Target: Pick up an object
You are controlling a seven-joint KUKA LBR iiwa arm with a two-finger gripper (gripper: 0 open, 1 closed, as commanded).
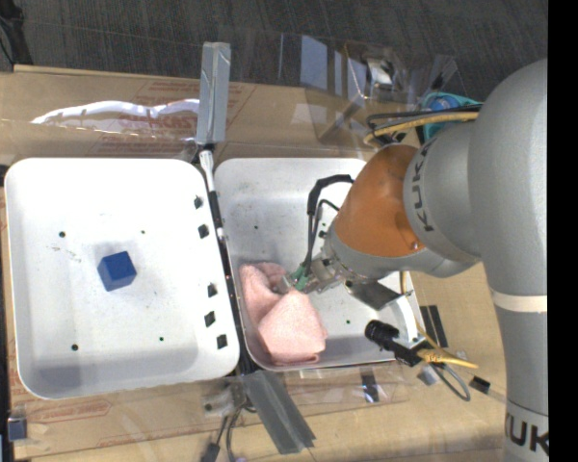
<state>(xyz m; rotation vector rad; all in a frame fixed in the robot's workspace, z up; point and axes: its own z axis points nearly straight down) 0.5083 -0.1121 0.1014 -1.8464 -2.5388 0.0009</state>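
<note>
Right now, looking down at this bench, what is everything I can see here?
Bins: two, white, side by side; left bin, right bin.
Cube: one, blue, alone in the left bin.
Cloth: one, pink, crumpled in the right bin, by the wall next to the left bin.
Arm: one, grey with an orange band, reaching in from the right over the right bin.
Pincer: one, greyish, at the cloth's upper edge.
</note>
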